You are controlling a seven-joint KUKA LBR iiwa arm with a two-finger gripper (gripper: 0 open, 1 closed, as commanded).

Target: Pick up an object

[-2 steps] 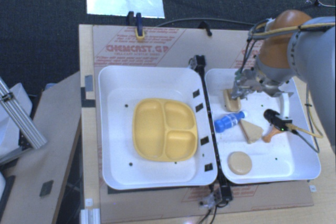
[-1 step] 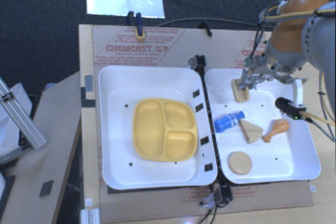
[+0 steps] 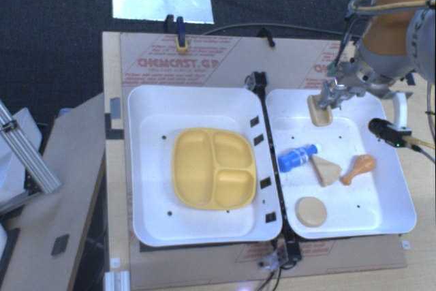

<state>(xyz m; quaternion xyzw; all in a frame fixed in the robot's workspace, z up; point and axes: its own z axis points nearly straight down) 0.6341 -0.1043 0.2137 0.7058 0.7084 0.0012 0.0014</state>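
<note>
My gripper [image 3: 331, 97] hangs over the far left corner of the right bin [image 3: 388, 215]. Directly under it, leaning on the bin's far wall, is a small tan bread-like piece [image 3: 319, 114]; the gripper's tip meets its upper edge. Lower in the same bin lie a blue bottle [image 3: 297, 157], a tan wedge [image 3: 327, 171], an orange drumstick [image 3: 358, 168] and a round tan biscuit [image 3: 311, 212].
The left bin [image 3: 146, 146] holds a yellow divided plate [image 3: 214, 167]. A black clip strip [image 3: 267, 167] runs along the wall between the two bins. The arm's orange band [image 3: 398, 3] stands above the right bin's far right corner.
</note>
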